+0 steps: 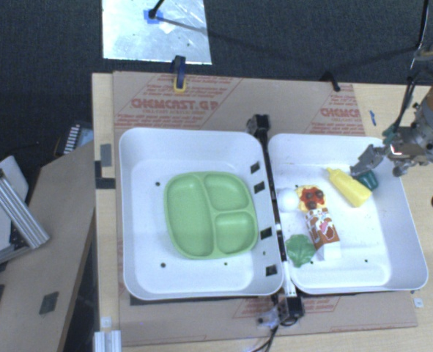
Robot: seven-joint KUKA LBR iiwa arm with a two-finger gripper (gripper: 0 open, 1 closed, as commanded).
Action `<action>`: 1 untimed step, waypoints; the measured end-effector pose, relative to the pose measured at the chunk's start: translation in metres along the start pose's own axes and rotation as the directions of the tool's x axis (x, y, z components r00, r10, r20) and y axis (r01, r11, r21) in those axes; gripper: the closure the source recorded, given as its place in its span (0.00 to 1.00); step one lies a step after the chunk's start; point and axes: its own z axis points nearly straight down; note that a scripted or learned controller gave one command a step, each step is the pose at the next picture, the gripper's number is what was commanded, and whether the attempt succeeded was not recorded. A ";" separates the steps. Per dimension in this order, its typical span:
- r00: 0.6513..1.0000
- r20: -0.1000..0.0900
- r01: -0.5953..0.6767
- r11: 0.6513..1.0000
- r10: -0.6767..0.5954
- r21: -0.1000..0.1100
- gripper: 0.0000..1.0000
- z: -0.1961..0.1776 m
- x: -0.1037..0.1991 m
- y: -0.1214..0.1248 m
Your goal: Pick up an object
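Camera view: we note two shallow white bins side by side at the centre of the frame. The left bin (139,196) bears a green divided plate (209,215) lying flat near its middle, well apart from everything else. The right bin (399,266) holds the candidate objects, grouped in its left and upper parts: a yellow bottle-like item (349,186) lying tilted toward the upper middle, a printed red and white packet (319,222) lying lengthwise below it, a green leafy piece (300,249) at the packet's lower left, and a small white round item (286,199) close to the divider. We judge this loose grouping leaves the yellow item freest to approach.

The gripper (368,169) sits at the right of the frame, low over the upper part of the right bin, just beside the yellow item's right end, with a dark teal thing close under its tip. The arm enters from the right edge, wrist slanted down and leftward. Whether its jaws are apart or together we cannot tell, and nothing is seen held between them. We judge the pick not yet made
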 end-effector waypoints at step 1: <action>1.000 -0.001 -0.002 1.000 0.002 0.004 0.00 0.052 -0.003 -0.010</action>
